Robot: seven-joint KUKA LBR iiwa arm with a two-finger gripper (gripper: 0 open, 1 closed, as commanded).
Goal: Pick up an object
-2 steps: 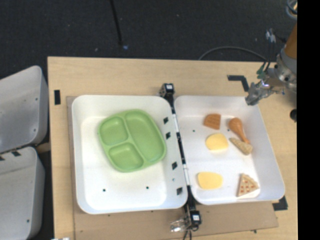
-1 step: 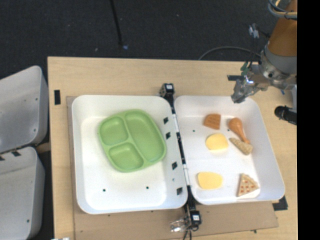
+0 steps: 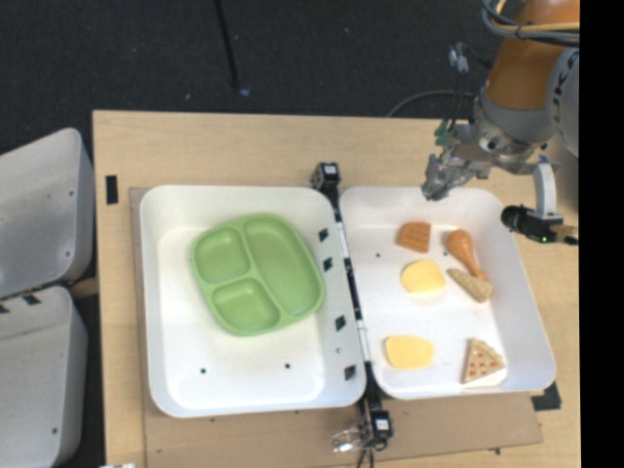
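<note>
The right white bin [image 3: 526, 354] holds several toy food pieces: an orange-brown wedge [image 3: 415, 236], an orange drumstick [image 3: 464, 252], a tan cracker piece [image 3: 471, 285], a pale yellow round [image 3: 422, 278], a yellow slab [image 3: 409, 351] and a pizza slice [image 3: 482, 362]. My gripper [image 3: 439, 184] hangs over the back edge of this bin, up and to the right of the wedge, with nothing visible between its fingers. It is too small and dark to read how it stands.
The left white bin [image 3: 175, 359] carries a green divided tray [image 3: 256, 273]. A black divider strip [image 3: 341, 281] runs between the bins. Cables [image 3: 414, 100] trail behind the bench, and white chair parts [image 3: 39, 222] stand at the left.
</note>
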